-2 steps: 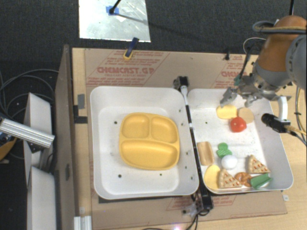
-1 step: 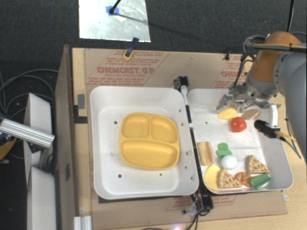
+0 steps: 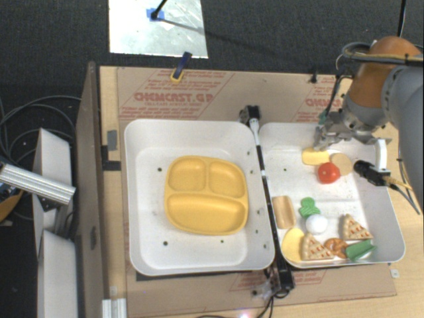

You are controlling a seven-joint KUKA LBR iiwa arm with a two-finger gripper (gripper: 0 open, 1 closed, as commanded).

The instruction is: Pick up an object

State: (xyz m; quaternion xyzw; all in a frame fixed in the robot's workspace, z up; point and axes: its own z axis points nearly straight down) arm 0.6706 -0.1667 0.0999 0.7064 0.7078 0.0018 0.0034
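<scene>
Reaching: arm (image 3: 377, 91) from right, over right bin's (image 3: 391, 217) far end
Gripper (image 3: 326, 138): low, just above yellow cheese wedge (image 3: 315, 157); opening and hold, cannot tell
Near: red tomato (image 3: 328, 172) beside wedge
Left bin (image 3: 142, 177): yellow divided plate (image 3: 205, 195)

Even overhead light, soft shadows, slightly grainy, glare on the foil sheet (image 3: 158, 17).
</scene>
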